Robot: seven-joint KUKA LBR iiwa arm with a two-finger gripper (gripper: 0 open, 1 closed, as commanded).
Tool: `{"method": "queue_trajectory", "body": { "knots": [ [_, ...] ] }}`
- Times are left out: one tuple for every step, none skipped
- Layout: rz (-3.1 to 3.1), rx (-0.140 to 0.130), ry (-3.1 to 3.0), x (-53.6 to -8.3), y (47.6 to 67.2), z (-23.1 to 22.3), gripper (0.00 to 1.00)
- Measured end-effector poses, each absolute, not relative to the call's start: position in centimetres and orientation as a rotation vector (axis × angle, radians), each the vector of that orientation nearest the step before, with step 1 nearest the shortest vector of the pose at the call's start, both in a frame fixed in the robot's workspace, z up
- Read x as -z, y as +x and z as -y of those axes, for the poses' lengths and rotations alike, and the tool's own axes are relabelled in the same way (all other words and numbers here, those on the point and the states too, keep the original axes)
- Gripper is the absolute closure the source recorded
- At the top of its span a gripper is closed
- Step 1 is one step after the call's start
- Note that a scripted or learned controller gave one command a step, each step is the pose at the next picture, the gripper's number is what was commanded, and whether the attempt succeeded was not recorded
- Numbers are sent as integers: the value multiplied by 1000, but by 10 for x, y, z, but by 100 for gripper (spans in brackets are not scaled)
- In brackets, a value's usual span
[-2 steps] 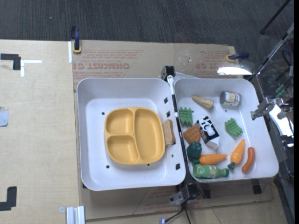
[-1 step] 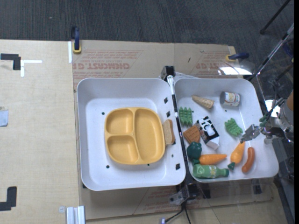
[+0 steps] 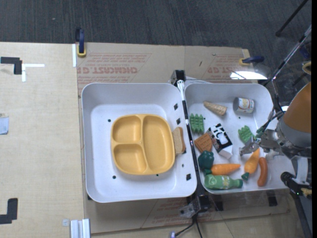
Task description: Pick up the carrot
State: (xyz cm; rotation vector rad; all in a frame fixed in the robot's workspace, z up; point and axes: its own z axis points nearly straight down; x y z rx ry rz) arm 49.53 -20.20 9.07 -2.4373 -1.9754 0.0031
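A: Two white bins sit side by side on the table, seen from above at a slant. What's your read on the pick so far?

B: You're early in it. The carrot [image 3: 225, 168] lies flat on the floor of the right bin [image 3: 265, 95], near the front wall, w/ a green bottle [image 3: 223, 182] just beside it toward the front and a dark green pepper [image 3: 205, 159] touching or nearly touching its left end. Nothing has lifted it.

A: And the arm?

B: It reaches in from the right. The jaws [image 3: 251, 147] sit low over the right bin's right side, near a small orange piece [image 3: 252, 162] and a red-orange sausage [image 3: 262, 171]. That spot is apart from the carrot, to its right. You can't tell from this angle whether the jaws are released or clenched; too small and cluttered.

A: So what's left?

B: Basically everything, I'd judge: shift left over the carrot, descend, close, lift. The left bin [image 3: 94, 148] holds a yellow divided plate [image 3: 142, 144] and isn't involved.
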Motion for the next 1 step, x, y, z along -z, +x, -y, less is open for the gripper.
{"method": "queue_trajectory", "body": {
  "knots": [
    [1971,-2,-2443,-100,496,203,100]
  ]
}}
